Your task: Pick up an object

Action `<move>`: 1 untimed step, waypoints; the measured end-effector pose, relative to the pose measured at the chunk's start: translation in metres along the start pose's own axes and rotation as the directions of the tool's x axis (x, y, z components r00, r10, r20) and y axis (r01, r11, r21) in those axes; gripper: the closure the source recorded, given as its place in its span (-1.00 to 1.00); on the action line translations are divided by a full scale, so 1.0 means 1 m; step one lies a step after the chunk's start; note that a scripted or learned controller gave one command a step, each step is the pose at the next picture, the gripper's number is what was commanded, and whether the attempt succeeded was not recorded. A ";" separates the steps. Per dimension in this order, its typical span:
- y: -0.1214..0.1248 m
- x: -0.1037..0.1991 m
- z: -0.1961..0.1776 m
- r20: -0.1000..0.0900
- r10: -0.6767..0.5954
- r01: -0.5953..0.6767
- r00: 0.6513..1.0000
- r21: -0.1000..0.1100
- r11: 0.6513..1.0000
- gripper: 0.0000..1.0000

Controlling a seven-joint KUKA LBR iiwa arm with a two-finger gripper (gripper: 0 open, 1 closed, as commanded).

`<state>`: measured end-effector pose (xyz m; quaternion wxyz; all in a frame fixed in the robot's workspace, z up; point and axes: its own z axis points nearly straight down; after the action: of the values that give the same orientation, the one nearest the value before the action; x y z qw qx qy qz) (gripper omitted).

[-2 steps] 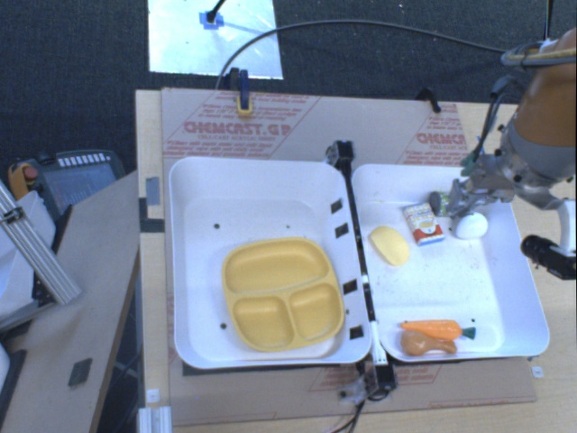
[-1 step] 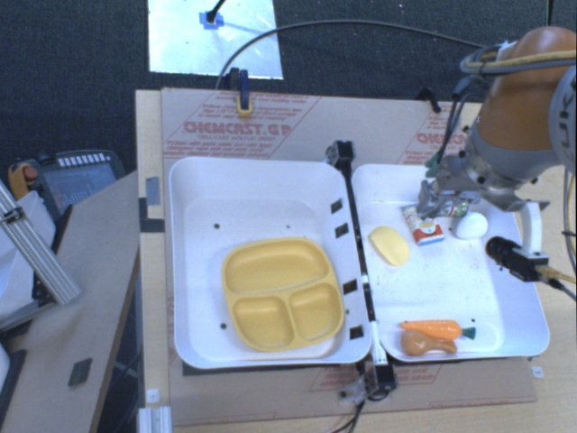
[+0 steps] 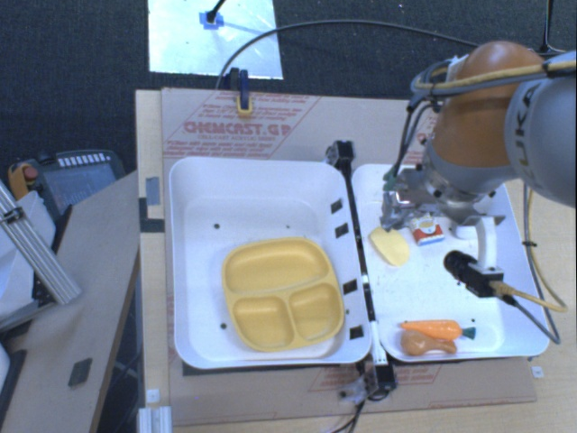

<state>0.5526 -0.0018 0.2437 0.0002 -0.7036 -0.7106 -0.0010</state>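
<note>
My gripper [image 3: 395, 215] hangs low over the back left part of the right bin [image 3: 424, 298], under the grey arm with its orange band. Just below it lies a pale yellow flat piece [image 3: 390, 246]. A small red and white box [image 3: 427, 233] sits right beside the gripper, partly covered by the wrist. At the front of the same bin an orange carrot [image 3: 436, 329] with a green end lies against a tan rounded piece [image 3: 422, 344].
The left bin [image 3: 200, 242] holds a yellow tray [image 3: 280, 291] with three compartments. A black clip strip [image 3: 353, 242] runs along the seam between the two bins. Cardboard lies beneath both bins.
</note>
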 end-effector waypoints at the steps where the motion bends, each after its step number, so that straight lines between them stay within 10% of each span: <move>1: -0.006 0.043 0.001 0.000 0.001 -0.001 1.000 0.000 1.000 1.00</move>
<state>0.5462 0.0415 0.2427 0.0004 -0.7038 -0.7104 -0.0010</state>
